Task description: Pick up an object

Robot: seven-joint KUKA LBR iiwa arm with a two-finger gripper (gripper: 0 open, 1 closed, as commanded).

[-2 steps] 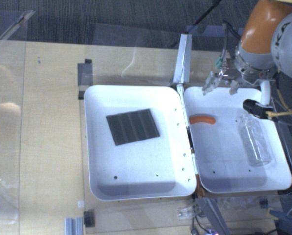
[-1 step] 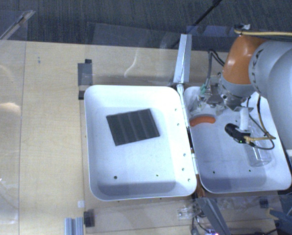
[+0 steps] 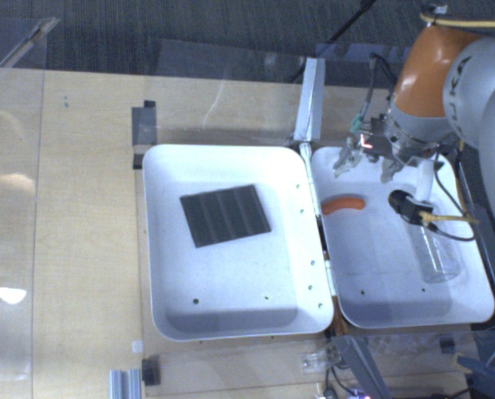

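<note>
Two things lie in the right bin (image 3: 397, 306), over whose far end my pincer (image 3: 366, 163) hangs, spread wide with nothing between the fingers. Just nearer the camera than my pincer, and slightly toward the view's left, an orange-red sausage-shaped piece (image 3: 343, 204) lies flat, close to the wall shared with the left bin (image 3: 160, 248). A clear plastic bottle (image 3: 437, 258) lies farther toward the camera on my other side, near the outer wall. Bare white floor separates the two. A dark ribbed pad (image 3: 225, 214) sits well apart in the left bin.

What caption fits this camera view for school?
Robot gripper near an orange sausage in the right bin; dark mat in the left bin.
</note>
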